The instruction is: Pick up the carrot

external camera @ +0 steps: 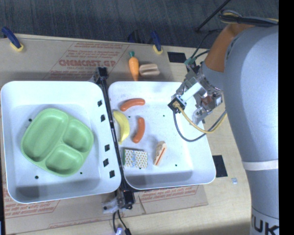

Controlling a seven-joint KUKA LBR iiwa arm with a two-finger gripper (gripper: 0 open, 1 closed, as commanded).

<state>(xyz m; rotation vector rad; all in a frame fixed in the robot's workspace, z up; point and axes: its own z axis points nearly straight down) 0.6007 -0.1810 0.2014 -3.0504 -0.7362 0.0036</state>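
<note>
Where the bench came nearest the camera, the right bin held a small patterned packet and a sandwich wedge close to its front wall. Just beyond them lay a banana against the divider, with one sausage beside it and a second sausage further back. The left bin carried a green compartment plate.

Farther in, the gripper hung over the right rear part of the right bin, above bare white floor and apart from every item. Whether it was spread or pressed together could not be told from this angle; nothing showed in its grasp.

Farthest of all, the carrot lay outside both bins, on the cardboard past the right bin's back wall, with a bun just beside it on the right.

Judging from that layout, the pick had not been made: the carrot rested untouched, well apart from the gripper. All of the work appeared to be left, namely reaching past the bin's back wall, descending on the carrot without catching the bun, closing and lifting.
</note>
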